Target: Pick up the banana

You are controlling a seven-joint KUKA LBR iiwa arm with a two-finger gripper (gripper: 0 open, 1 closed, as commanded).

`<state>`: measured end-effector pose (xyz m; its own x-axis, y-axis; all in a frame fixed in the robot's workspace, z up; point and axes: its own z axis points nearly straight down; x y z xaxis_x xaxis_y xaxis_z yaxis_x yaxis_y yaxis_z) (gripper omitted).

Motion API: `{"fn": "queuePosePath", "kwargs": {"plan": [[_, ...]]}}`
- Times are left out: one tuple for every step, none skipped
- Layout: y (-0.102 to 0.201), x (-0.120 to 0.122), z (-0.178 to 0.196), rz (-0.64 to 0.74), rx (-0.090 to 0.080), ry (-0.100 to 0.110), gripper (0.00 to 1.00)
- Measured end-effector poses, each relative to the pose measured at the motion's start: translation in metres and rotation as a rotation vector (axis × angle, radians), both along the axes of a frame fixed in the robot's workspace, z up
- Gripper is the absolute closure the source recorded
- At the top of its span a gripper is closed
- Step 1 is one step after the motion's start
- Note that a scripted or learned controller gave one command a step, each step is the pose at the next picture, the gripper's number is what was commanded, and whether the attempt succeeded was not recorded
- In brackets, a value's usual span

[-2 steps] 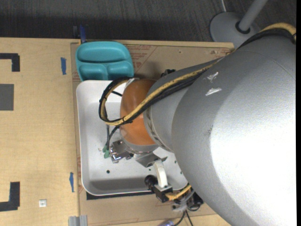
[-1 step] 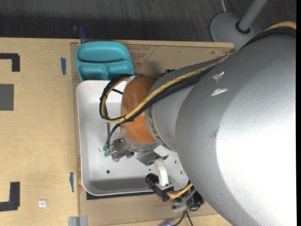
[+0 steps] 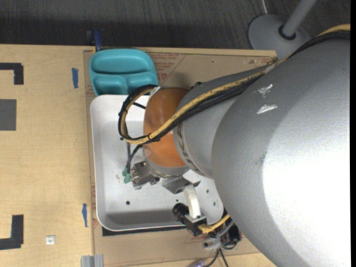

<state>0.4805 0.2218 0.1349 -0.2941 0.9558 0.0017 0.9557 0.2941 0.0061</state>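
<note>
Arm over the left bin, reaching for a banana hidden from view

The grey arm (image 3: 278,149) covers most of the white bin (image 3: 105,149) on the counter (image 3: 44,149); its hand (image 3: 135,176) hangs low, perhaps mid-reach, grip state unreadable. A teal tray (image 3: 122,71) lies beyond. Next, locate the banana.

The grey arm (image 3: 278,143) reaches in from the right and covers most of the desk (image 3: 44,149), its orange band (image 3: 161,127) hanging over the middle of a white bin (image 3: 108,166). Black and yellow cables (image 3: 130,118) loop off the band toward the bin's left wall, and the wrist hardware (image 3: 147,174) sits low over the bin floor. A teal moulded tray (image 3: 122,71) lies touching the bin's far rim, near the desk's far edge.
</note>
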Motion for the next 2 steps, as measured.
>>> {"fn": "queuePosePath", "kwargs": {"plan": [[0.0003,0.0003,0.0098,0.001,0.0,-0.001,1.0],[0.0007,0.0006,0.0193,0.002,-0.001,-0.003,1.0]]}}
